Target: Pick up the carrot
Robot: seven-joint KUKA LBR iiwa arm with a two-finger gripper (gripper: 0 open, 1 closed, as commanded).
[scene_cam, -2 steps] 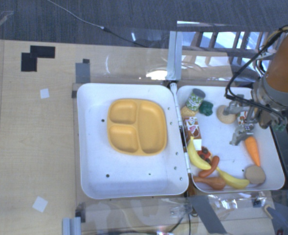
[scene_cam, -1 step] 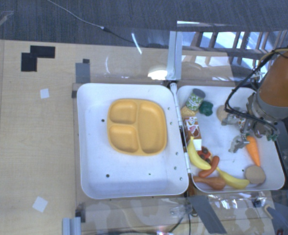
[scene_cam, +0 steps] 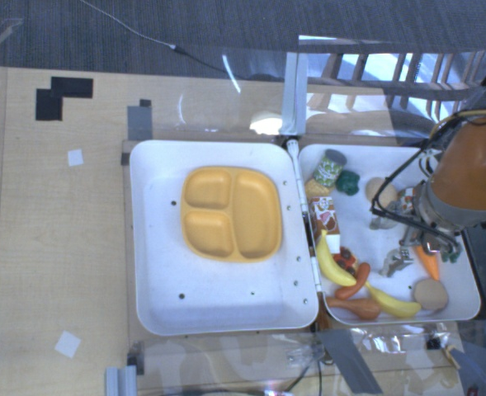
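On the left bin (scene_cam: 156,304) a yellow plate (scene_cam: 230,213) is seen, well apart from the action. Across in the right bin (scene_cam: 465,304), 2 bananas (scene_cam: 333,266) and a sausage (scene_cam: 354,308) lie crowded together, so a neighbour could be nudged or caught by mistake. The carrot (scene_cam: 430,264) lies just beside the gripper (scene_cam: 399,260), on its right, under the wrist; it could be pushed away. Whether the gripper is released or clenched cannot be told
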